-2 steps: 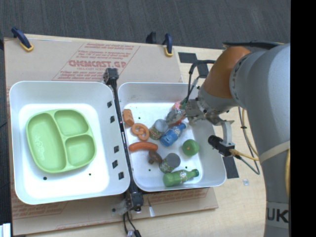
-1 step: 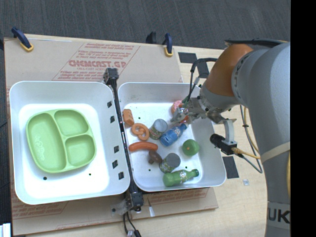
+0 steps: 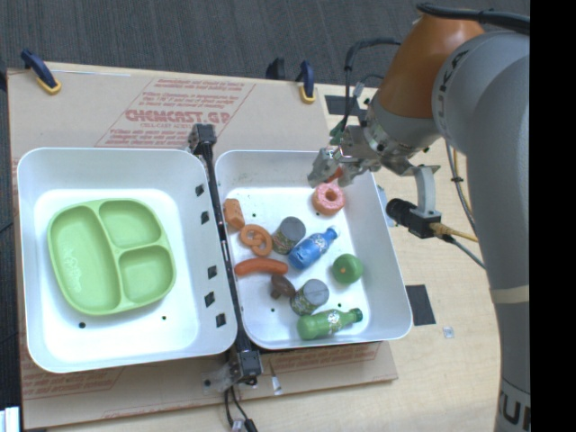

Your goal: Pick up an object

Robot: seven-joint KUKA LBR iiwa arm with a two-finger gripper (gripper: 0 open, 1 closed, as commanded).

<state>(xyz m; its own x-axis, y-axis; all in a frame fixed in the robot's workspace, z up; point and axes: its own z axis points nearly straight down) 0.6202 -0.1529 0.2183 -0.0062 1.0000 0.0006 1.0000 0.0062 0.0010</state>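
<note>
My gripper (image 3: 328,171) hangs over the far right corner of the right bin (image 3: 382,268). Just below it, toward the near side, a pink frosted donut (image 3: 328,200) lies in the bin, very close to the gripper or touching it. The same bin holds a blue bottle (image 3: 312,248), a green ball (image 3: 346,268), a green bottle (image 3: 328,323), two grey cans (image 3: 289,234) (image 3: 312,296), a pretzel (image 3: 256,238), a sausage (image 3: 261,266), an orange piece (image 3: 234,214) and a small brown thing (image 3: 282,286).
The left bin (image 3: 36,331) holds a light green divided plate (image 3: 112,255). A black divider (image 3: 216,232) runs between the bins. Cardboard with red print (image 3: 180,106) lies under them, clamped at the far edge. The arm fills the upper right.
</note>
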